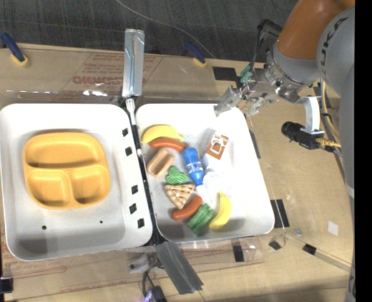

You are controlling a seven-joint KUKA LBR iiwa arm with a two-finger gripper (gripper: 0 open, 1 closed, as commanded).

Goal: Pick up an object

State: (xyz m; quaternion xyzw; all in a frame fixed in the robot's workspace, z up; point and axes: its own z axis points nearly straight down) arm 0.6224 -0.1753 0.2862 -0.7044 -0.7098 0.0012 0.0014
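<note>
The right bin (pixel 255 187) holds several toy foods: a yellow banana (pixel 161 132), a red sausage (pixel 167 145), a hot dog bun (pixel 159 162), a blue bottle (pixel 193 162), an orange and white packet (pixel 217 146), a pizza slice (pixel 179 195), a green leafy piece (pixel 176 176), another red sausage (pixel 186 209), a green vegetable (pixel 200 219) and a second banana (pixel 221 211). My gripper (pixel 236 102) hangs above the bin's far right corner, empty, its fingers spread open. It is apart from all the toys.
The left bin (pixel 10 187) contains a yellow divided tray (pixel 66 168). A metal bar (pixel 133 61) stands at the back between the bins. Blue clamps (pixel 14 48) hold the board behind. Bare bench lies to the right.
</note>
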